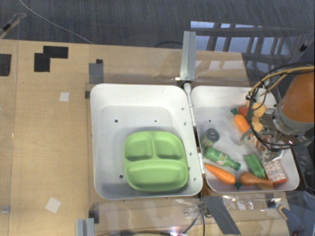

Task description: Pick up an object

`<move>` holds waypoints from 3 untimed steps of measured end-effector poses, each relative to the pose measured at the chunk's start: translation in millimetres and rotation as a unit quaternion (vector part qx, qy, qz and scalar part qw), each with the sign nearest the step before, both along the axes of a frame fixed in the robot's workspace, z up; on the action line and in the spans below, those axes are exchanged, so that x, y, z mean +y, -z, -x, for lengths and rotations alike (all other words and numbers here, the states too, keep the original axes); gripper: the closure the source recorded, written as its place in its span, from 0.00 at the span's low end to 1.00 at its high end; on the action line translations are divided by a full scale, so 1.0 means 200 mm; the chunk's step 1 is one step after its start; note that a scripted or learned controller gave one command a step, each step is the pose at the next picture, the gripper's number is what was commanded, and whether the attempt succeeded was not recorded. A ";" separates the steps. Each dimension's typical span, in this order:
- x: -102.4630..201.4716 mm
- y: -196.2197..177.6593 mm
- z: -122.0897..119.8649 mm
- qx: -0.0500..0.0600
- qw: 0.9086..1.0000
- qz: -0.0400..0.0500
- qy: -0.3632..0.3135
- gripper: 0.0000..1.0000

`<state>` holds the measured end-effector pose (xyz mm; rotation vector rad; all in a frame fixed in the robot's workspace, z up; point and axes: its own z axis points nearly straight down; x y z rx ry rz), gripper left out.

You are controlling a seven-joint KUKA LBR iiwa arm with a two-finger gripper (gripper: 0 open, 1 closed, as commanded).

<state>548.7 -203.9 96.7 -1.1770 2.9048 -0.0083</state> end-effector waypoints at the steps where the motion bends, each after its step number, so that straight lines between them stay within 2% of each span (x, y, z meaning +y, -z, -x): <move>1: 0.25 0.03 -0.23 -0.004 1.000 -0.002 0.031 0.00; 2: 0.04 0.03 0.00 -0.003 0.999 0.000 0.037 0.00; 3: 0.34 0.03 -0.14 -0.005 1.000 -0.002 0.029 0.00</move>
